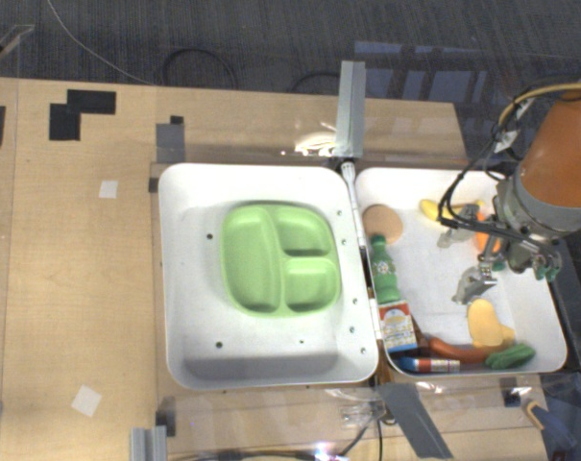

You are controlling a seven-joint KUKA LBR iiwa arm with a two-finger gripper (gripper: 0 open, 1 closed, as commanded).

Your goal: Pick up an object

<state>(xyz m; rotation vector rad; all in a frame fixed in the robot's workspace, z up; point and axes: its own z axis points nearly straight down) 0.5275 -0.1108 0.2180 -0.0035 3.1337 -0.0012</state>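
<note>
Two shallow white bins sit side by side on a light wooden table (69,286). The left bin (189,353) holds a green divided tray (276,257), lying flat near the bin's centre, with one long compartment on its left and two smaller ones on its right.

The right bin (434,257) holds several small objects. A round tan piece (383,223) lies near its upper left corner. Just below it, a green bottle (387,291) with a white and red label lies along the left wall. A yellow item (432,209) lies near the upper middle, partly behind black cables. A yellow piece (488,325) rests toward the lower right. Along the lower wall lie a reddish-brown sausage-like piece (455,350), a green item (509,355) at its right end, and a red marker-like object (434,363) below it.

The arm enters from the right, its orange band (564,157) above the grey wrist. The hand (478,284) hangs over the right bin, just above the yellow piece; whether its fingers are spread or pressed together cannot be told.

A grey metal post (350,109) stands behind the junction of the bins. Black squares (79,111) mark the table's upper left. Beyond the table lies dark grey carpet (223,17).
</note>
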